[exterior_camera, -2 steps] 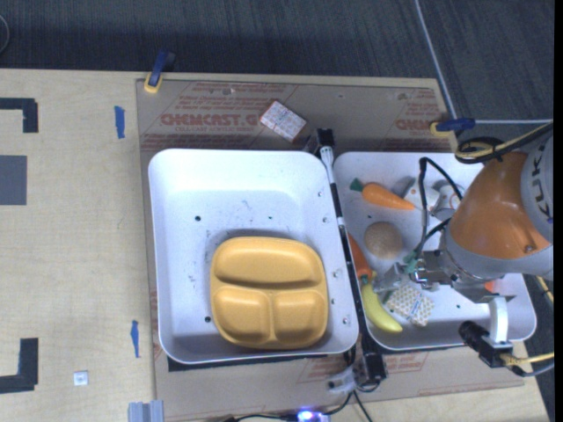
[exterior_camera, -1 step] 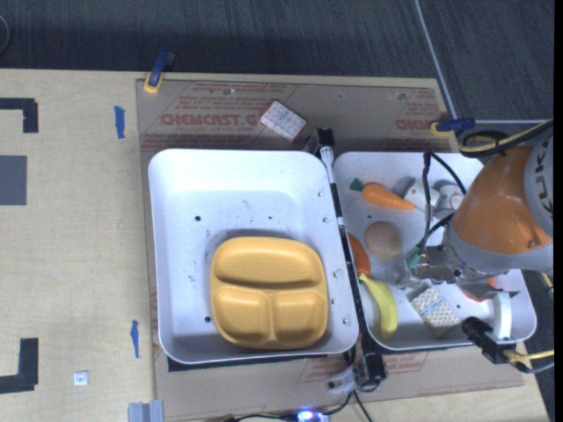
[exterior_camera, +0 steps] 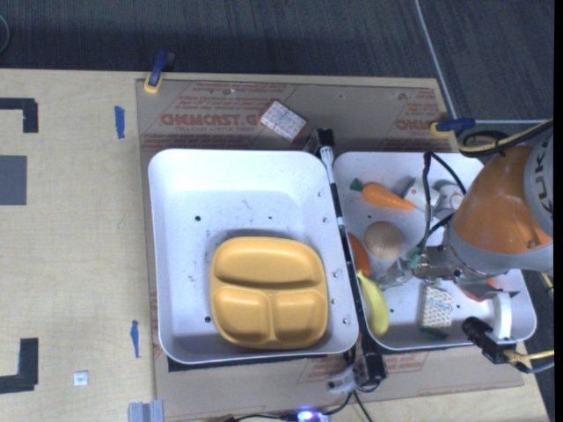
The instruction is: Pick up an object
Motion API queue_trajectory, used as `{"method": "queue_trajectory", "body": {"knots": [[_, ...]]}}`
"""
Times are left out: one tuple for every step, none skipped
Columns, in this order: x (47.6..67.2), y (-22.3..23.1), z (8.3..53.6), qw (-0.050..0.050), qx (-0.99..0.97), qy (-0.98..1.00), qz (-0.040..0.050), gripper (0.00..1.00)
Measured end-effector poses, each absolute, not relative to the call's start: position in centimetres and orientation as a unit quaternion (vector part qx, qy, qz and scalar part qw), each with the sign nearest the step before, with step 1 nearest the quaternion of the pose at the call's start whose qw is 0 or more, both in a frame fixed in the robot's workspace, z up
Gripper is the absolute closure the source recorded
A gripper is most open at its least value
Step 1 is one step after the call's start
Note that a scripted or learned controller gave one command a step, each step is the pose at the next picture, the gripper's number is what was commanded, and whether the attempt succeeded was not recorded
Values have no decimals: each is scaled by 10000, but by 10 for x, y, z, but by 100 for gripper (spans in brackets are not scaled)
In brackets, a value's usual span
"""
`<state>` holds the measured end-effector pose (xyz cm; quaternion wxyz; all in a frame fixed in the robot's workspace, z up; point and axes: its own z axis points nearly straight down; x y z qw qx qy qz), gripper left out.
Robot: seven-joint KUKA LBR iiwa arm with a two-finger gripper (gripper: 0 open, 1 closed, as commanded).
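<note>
The arm reaches into the right bin (exterior_camera: 526,319), where the toys lie, its end effector (exterior_camera: 420,266) low among potato (exterior_camera: 383,238), banana (exterior_camera: 375,302) and carrot (exterior_camera: 385,197); its grip state I cannot tell.

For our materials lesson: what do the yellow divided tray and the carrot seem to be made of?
Yellow tray: probably moulded plastic, with a smooth, slightly shiny surface and rounded compartments. Carrot: likely a plastic toy, given its uniform orange and flat green tip, though it is too small to be sure.

divided tray (exterior_camera: 267,292) in the left bin (exterior_camera: 176,236); carrot (exterior_camera: 385,197), banana (exterior_camera: 376,302) in the right bin (exterior_camera: 524,322)
</note>
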<state>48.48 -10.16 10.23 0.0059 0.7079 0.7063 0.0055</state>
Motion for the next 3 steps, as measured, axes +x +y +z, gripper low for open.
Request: {"method": "queue_trajectory", "body": {"knots": [[481,-97,87,51,7087,7055,7,0],[481,-98,87,46,7081,7061,12,0],[481,-96,87,59,7088,7054,5,0]]}}
